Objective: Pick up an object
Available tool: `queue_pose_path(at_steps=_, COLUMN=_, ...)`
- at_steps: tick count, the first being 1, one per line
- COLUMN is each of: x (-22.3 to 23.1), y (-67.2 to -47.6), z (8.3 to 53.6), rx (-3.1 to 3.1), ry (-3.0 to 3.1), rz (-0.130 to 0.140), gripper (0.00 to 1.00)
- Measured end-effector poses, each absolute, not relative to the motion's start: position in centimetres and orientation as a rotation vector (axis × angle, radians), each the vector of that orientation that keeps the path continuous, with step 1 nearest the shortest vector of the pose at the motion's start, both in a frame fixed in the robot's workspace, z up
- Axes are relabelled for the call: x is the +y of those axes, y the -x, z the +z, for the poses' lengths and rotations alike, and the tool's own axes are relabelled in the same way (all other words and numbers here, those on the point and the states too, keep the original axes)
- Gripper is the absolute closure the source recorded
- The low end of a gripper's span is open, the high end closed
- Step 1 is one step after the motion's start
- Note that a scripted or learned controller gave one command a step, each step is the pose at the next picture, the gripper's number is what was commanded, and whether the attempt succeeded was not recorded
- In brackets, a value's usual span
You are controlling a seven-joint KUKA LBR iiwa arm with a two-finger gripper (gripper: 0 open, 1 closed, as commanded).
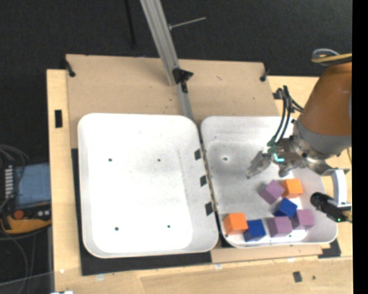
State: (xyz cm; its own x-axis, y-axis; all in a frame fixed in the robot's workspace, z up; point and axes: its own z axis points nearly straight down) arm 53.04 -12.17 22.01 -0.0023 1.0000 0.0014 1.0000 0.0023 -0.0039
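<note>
- Camera view: I see my arm (pixel 331 112) reaching in from the right over the right bin (pixel 233 136). The hand (pixel 260 163) hangs above the bin's bare middle floor, pointing down and to the left.
- Hand state: two pale fingers (pixel 256 164) show as a splayed pair with a gap between them, so I read them as apart. Nothing sits between them.
- Blocks all lie in the right bin's near-right part: a purple block (pixel 272 192) nearest the hand, an orange block (pixel 293 187) just beside it, a blue block (pixel 287 207) below those. Along the near rim sit a second orange block (pixel 235 222), a second blue block (pixel 254 229), and two more purple ones (pixel 280 226) (pixel 305 218).
- Left bin (pixel 141 182) lies alongside on the worktop (pixel 221 78).
- Step, my judgement: approach, before any grasp. The hand is near the cluster but up and left of it, not over any one block.
- Next move, my judgement: shift toward the near right to centre over the nearest purple block, then descend with fingers straddling it. The neighbouring orange block is close, so a finger could land on it.
- Orientation: the purple block looks roughly cubic, with no clear long axis. It sits turned in plan, edges diagonal to the bin walls.
</note>
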Motion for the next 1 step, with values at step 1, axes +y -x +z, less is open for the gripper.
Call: queue_pose_path(at_steps=1, x=-12.24, y=-53.13, z=22.23, rx=-2.221, ry=2.223, rz=-0.002, gripper=0.0)
